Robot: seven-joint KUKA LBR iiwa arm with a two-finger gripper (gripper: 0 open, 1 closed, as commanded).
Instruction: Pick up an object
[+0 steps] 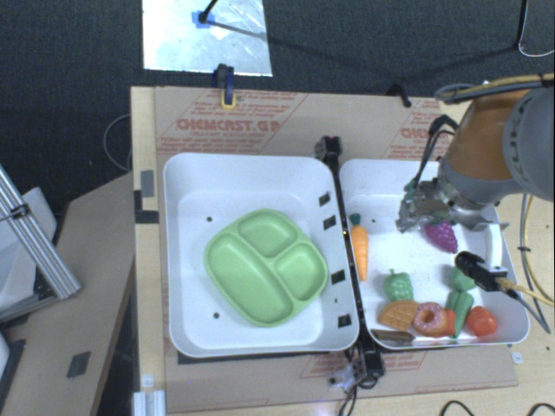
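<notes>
From the overhead camera, you are looking at the reach-and-descend step: the pincer [418, 212] is hanging low over the right bin [381, 178], near its far right part, just beside a bunch of purple toy grapes [441, 235]. Nothing is sitting between its tips, and I cannot tell how they stand. The grapes are looking like the likeliest target, so your next move is calling for a small shift toward them and a clean closure. The arm [494, 150] is coming in from the right, orange band above the wrist, bending down steeply. A toy carrot [360, 251], green pepper [399, 285] and doughnut [429, 318] are lying nearer you; the green divided plate [265, 267] is resting in the left bin [186, 258].
</notes>
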